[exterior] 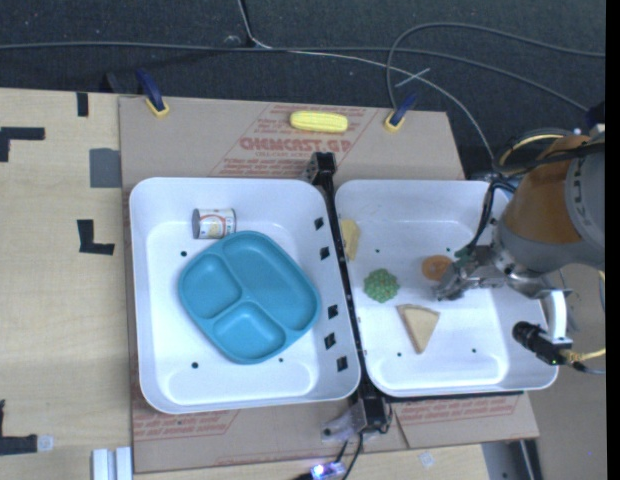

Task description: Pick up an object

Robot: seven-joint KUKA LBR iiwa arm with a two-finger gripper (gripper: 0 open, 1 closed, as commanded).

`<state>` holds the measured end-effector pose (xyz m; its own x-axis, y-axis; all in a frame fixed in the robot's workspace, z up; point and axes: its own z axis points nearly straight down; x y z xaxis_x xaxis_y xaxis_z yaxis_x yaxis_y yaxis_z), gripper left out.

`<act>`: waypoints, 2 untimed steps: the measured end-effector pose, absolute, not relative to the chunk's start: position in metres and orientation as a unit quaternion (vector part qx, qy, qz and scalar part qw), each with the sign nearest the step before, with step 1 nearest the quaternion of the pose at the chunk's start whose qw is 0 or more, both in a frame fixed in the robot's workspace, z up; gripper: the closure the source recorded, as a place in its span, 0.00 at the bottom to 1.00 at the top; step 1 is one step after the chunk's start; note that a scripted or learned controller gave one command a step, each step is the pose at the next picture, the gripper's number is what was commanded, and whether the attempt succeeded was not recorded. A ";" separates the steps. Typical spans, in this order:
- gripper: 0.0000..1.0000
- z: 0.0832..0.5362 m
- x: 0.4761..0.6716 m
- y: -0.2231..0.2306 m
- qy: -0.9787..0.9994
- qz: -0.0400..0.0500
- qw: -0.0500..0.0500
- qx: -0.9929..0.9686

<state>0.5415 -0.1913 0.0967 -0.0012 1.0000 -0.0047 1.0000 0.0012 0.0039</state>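
Reaching in from the right, the grey arm [550, 218] with its orange band hangs low over the right bin [390, 373], and its gripper [458, 280] sits just beside a small orange object [436, 266] near the middle of that bin; whether the fingers are parted or closed cannot be told from this slant, and nothing is seen held between them. The right bin also holds a green broccoli-like piece [381, 286] toward its left side, a tan wedge [420, 325] lying just below and right of the green piece, and a pale yellow item [348, 238] pressed against the bin's left wall. The left bin [155, 368] carries a blue divided tray [249, 294], tilted so its three compartments face up across the bin's centre, and a small can [213, 223] lying on its side near the upper left corner, just apart from the tray. The two bins touch along a black divider [335, 268]. Both rest on a brown cardboard sheet [240, 138], where a yellow corn-like toy [318, 121] lies behind the bins, between two blue-and-yellow clamps [152, 96].
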 end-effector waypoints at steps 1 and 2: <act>1.00 0.158 0.537 -0.188 0.708 0.001 0.002 0.707; 1.00 0.202 0.542 -0.183 0.708 0.001 0.002 0.706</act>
<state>0.5423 -0.1828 0.2024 -0.0021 1.0000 -0.0015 1.0000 0.0021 0.0038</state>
